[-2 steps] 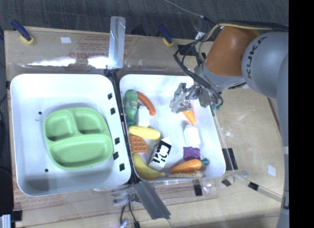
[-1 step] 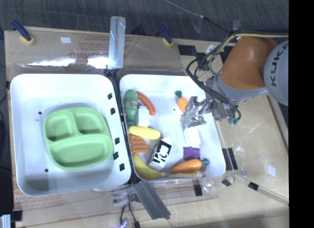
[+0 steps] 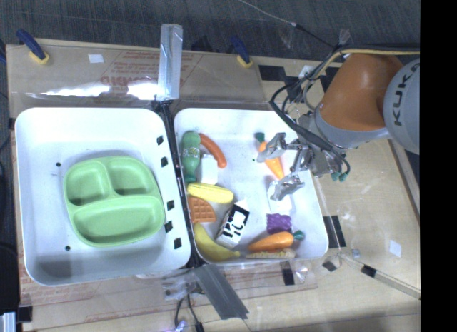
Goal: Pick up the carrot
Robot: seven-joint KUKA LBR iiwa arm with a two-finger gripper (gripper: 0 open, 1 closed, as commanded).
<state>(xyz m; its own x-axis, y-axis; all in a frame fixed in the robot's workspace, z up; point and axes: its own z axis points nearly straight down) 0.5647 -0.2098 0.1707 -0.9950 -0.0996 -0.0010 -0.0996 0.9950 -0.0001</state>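
Carrot (image 3: 274,164) between open claw (image 3: 282,164) fingers, long axis near vertical, leafy end up-left, above right bin (image 3: 314,213)

Robotics lab test bench. Industrial arm (image 3: 371,102) with loose cabling reaches over two white bins (image 3: 43,131) taped to a board, clamps (image 3: 32,46) at its far edge. Toy plastic food (image 3: 207,195) and green divided tray (image 3: 113,200) serve as props.
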